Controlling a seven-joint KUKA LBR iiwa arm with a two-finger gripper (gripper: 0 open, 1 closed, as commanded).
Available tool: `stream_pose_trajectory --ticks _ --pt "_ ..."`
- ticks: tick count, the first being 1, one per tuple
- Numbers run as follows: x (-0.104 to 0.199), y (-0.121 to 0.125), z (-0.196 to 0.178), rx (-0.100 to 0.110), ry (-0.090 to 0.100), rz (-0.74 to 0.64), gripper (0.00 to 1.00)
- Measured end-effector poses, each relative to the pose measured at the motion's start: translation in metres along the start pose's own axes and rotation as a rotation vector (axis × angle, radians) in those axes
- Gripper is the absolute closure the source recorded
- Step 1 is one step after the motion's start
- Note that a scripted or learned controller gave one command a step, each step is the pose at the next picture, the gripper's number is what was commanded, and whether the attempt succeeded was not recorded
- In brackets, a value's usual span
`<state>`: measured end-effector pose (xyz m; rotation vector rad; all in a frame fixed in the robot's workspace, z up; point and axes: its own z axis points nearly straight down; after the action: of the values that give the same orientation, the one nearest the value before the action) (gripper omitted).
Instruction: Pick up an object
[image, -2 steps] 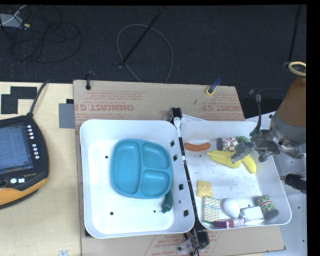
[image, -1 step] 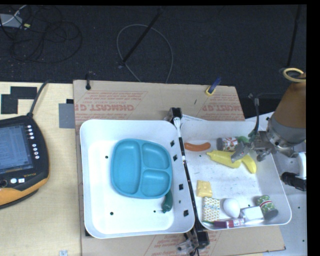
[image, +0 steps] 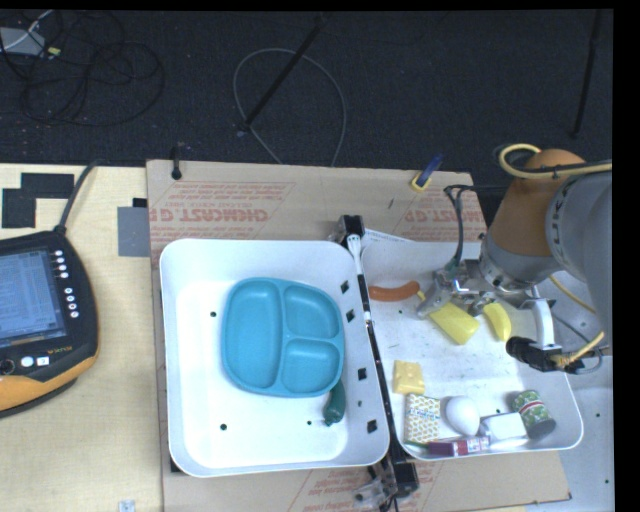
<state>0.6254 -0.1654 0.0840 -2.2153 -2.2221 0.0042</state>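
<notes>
My gripper (image: 458, 292) hangs low over the back of the right bin (image: 560, 440), on the grey arm with the orange band (image: 525, 215). Just in front of it lies a yellow block (image: 455, 323), touching or nearly touching the gripper's tip. A second yellow piece (image: 497, 320) lies to its right. An orange sausage-shaped piece (image: 393, 291) rests to the gripper's left, near the divider. Further forward lie a yellow cheese wedge (image: 408, 377), a white egg (image: 461, 413), a patterned box (image: 422, 417), a green can (image: 530, 410) and a thin tube (image: 465, 448).
The left bin (image: 190, 420) holds a blue divided plate (image: 283, 335) and a dark green piece (image: 334, 403) by its right wall. A black clamp bar (image: 362, 330) runs between the bins. A teach pendant (image: 40, 310) lies at far left. Cables (image: 545, 350) trail off the arm.
</notes>
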Motion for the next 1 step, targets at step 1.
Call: stream_pose_trajectory --ticks 1 --pt "-0.0009 -0.0005 -0.0108 0.003 0.004 0.004 1.00"
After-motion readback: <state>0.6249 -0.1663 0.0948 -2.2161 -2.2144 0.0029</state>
